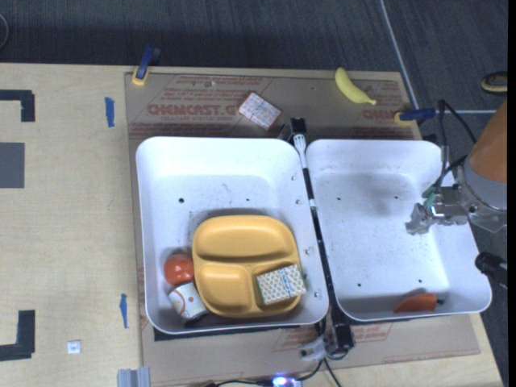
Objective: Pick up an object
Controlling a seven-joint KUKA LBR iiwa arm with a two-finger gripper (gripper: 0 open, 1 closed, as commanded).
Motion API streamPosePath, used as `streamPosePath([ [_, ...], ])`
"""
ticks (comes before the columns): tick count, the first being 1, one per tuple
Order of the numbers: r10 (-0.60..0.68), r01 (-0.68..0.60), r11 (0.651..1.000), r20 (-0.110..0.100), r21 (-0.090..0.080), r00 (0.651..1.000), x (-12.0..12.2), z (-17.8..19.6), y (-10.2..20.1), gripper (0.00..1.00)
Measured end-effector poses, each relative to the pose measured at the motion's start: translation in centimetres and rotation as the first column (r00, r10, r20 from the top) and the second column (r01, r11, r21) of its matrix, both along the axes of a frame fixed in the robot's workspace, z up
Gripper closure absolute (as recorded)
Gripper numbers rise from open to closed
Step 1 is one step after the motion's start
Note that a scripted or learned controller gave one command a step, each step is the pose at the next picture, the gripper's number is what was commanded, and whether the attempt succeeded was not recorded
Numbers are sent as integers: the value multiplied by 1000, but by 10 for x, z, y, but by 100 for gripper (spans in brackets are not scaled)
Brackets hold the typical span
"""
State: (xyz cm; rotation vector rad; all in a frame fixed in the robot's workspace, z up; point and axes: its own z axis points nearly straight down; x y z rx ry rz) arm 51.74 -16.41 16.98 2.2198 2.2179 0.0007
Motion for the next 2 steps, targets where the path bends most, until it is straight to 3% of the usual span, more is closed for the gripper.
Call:
streamPosePath([
  [1, 2, -2, 1000, -5, 4, 1000, -11, 20, 75, 100],
  [2, 0, 0, 1000, -4, 3, 1000, -38, 27, 11, 100],
])
